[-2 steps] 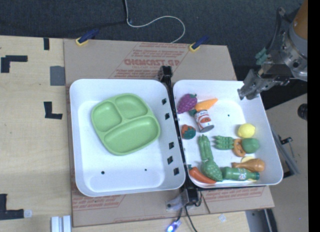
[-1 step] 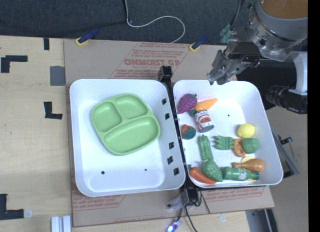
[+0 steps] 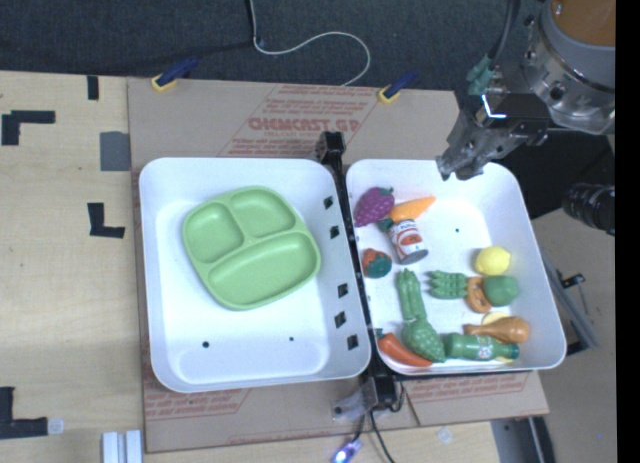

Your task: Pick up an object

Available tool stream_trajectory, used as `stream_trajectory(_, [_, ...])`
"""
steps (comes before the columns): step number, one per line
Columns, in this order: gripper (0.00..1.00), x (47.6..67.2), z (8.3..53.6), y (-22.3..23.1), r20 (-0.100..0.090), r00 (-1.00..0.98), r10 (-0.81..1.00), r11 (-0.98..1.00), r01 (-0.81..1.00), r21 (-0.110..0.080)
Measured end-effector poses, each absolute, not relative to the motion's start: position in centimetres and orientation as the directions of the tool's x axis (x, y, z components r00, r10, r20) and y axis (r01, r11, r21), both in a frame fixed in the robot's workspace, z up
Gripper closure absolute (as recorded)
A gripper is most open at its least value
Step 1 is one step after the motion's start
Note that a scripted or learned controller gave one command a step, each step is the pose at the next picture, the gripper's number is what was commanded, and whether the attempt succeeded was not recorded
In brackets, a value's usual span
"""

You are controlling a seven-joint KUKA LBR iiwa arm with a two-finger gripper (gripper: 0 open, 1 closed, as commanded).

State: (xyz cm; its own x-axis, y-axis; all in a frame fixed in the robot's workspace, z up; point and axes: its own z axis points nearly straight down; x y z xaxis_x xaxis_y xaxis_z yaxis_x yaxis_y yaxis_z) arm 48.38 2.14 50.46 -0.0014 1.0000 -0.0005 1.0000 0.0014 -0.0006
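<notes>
The shallow white right bin [image 3: 528,241] holds many small plastic toy foods. At its near edge lies a green toy bottle [image 3: 478,348]. Past that sits a round yellow toy lemon [image 3: 492,260]. Over the bin's far edge hangs the dark metal gripper [image 3: 456,168], carrying nothing; open or closed, nobody can tell. No toy is picked yet, so the whole job is left.

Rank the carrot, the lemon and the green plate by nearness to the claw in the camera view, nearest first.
From the claw, at the right bin's far edge:
1. Carrot, just down-left of it in the right bin.
2. Lemon, farther down the right bin.
3. Green plate, across in the left bin.
</notes>
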Motion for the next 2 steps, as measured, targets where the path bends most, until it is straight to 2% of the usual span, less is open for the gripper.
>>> stream_trajectory(1, [1.0, 48.4, 53.6, 12.3, 0.002, -0.01, 1.0, 0.01, 1.0, 0.002])
stream_trajectory(2, [1.0, 48.3, 43.7, 8.4, -0.003, 0.003, 1.0, -0.003, 1.0, -0.012])
